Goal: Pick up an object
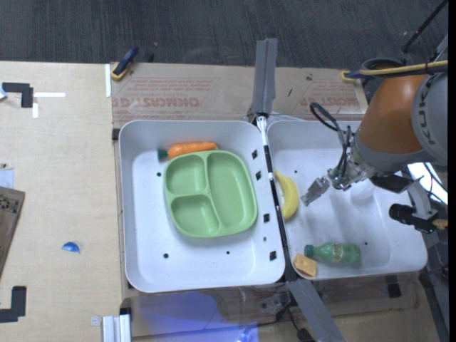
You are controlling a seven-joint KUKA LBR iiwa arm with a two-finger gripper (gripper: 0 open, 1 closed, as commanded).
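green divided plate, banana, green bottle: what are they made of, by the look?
Green divided plate: likely moulded plastic, matte, uniform pale green with soft rounded compartment walls.
Banana: smooth even yellow; real fruit or plastic toy, can't tell.
Green bottle: looks like translucent plastic, with glints along its side.

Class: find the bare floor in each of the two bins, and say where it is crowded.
Left bin: bare strip along its near side, below the green plate; the carrot crowds the far edge. Right bin: bare middle between the banana and green bottle; the gripper hangs there.
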